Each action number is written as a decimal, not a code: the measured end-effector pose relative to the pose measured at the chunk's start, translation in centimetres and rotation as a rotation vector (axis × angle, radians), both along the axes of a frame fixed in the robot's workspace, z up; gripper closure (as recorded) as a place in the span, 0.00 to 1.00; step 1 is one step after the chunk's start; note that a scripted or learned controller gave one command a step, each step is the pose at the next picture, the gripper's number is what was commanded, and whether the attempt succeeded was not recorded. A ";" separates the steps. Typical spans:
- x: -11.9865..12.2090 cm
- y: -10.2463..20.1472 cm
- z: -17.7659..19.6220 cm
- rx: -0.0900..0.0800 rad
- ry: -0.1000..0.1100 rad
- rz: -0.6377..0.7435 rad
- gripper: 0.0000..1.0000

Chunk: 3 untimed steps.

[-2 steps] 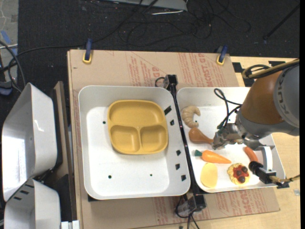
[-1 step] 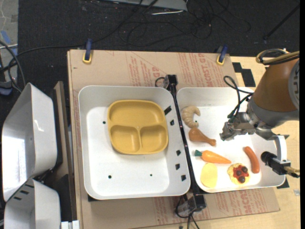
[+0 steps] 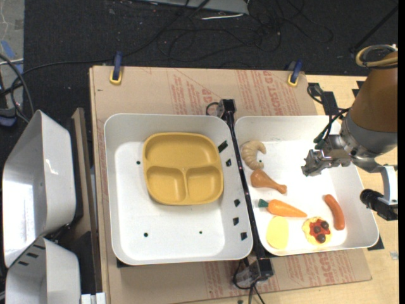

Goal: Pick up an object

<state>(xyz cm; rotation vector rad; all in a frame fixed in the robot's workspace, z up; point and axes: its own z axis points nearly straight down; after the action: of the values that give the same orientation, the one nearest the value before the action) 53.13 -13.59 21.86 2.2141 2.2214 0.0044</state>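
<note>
Gripper (image 3: 314, 163) hangs over the right bin (image 3: 297, 128) holding nothing I can see — finger spread too blurred to tell — so the approach is in hand; the sausage (image 3: 334, 211), nearest below it, calls for a descent and close.

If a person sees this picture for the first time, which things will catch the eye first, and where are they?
First comes the yellow divided plate, alone in the left bin. Next is the toy food scattered in the right bin: a croissant, a chicken drumstick, a carrot, a sausage, a yellow piece and a small pizza. The gripper hangs over the right bin's bare upper part, touching none of them.
</note>
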 end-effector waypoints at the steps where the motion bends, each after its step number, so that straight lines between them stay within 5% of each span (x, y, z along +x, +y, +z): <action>1: 1.2 4.9 -0.7 0.003 0.005 0.005 1.00; 3: 4.3 15.1 0.0 0.002 0.004 0.005 1.00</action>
<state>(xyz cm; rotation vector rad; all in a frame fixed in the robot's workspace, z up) 57.39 1.50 21.88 2.2120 2.2300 0.0026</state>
